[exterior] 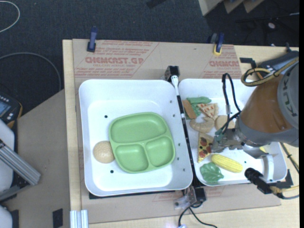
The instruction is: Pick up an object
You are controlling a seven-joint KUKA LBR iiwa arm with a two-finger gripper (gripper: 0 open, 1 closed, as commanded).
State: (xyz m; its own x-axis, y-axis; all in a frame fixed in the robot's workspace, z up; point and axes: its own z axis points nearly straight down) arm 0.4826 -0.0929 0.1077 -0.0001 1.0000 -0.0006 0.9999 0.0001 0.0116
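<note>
Dark carpet floor (118, 13) — brown paper-covered bench (118, 58) under even light.

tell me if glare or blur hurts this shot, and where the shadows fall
Camera view: lighting is soft and even, with no harsh glare on the left bin or the green divided plate; focus is a little soft overall, so the small food pieces near the gripper blur together; the arm casts only a faint shadow into the right bin; the corn cob stays readable.

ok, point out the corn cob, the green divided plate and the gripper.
corn cob (227, 163), camera view, middle of the cob.
green divided plate (140, 128), camera view, floor of its large compartment.
gripper (219, 142), camera view, at its fingertips.
</note>
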